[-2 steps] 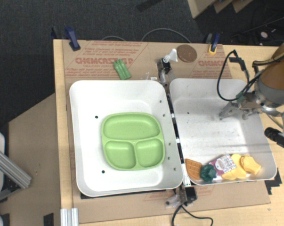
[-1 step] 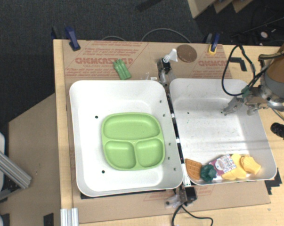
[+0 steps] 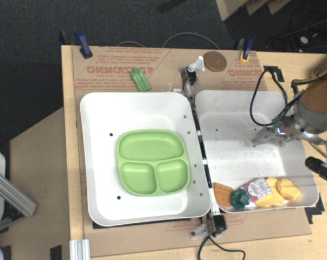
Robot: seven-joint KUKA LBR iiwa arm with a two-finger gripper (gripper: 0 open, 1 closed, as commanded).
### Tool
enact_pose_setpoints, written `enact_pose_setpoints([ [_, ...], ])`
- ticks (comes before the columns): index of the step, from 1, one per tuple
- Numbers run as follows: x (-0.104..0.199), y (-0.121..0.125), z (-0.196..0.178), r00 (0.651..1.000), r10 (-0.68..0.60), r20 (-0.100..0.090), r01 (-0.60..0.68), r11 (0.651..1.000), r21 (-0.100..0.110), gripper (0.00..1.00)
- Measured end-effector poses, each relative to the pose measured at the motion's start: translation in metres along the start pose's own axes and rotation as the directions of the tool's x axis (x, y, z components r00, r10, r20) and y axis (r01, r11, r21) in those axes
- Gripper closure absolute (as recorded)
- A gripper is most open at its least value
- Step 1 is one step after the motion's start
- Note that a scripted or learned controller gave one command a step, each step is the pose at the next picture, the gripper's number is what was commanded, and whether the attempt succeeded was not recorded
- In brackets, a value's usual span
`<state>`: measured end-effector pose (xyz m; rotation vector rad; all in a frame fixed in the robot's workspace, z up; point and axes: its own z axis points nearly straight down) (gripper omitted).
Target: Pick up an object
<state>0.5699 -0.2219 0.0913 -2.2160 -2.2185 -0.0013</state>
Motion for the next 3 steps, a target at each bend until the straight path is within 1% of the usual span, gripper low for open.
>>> enact_pose_setpoints([
  [1, 0.002, 0.071, 0.007, 1.000, -0.004, 0.001, 0.004, 1.000, -0.007, 0.00],
  [2, 0.000, 0.070, -0.005, 1.000, -0.003, 0.005, 0.003, 1.000, -0.008, 1.00],
  [3, 0.000, 0.070, -0.016, 1.000, -0.005, 0.008, 0.005, 1.000, -0.011, 1.00],
])
